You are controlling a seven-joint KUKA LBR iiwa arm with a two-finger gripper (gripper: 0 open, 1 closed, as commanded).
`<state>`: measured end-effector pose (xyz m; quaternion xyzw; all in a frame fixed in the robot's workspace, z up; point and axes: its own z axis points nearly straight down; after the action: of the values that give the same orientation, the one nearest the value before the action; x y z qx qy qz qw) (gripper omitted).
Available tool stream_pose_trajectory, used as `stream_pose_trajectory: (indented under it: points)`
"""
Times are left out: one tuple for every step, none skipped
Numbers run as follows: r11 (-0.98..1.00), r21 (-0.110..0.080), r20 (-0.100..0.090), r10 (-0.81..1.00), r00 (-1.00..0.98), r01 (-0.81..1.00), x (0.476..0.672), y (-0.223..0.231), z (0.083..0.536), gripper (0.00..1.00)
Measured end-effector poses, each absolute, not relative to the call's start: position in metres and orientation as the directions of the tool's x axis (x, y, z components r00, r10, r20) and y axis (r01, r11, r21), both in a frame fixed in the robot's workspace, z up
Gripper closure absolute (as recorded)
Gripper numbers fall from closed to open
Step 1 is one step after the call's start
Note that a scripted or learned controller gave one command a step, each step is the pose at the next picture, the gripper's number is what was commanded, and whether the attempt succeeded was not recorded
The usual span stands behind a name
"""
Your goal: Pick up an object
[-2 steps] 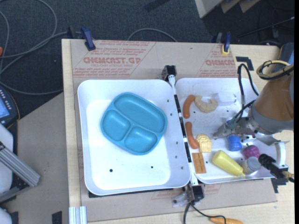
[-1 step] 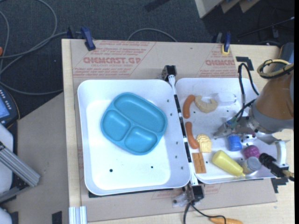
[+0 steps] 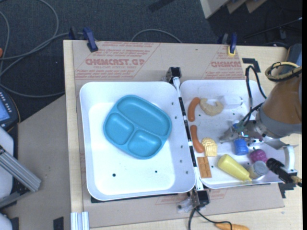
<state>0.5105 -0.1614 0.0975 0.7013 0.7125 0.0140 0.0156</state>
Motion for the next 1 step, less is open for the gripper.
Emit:
stream_pose_trajectory:
  points:
    - [0.013,0.034,0.0,1.0,-0.013,0.999,0.5142,-0.1613,0.0974,0.0]
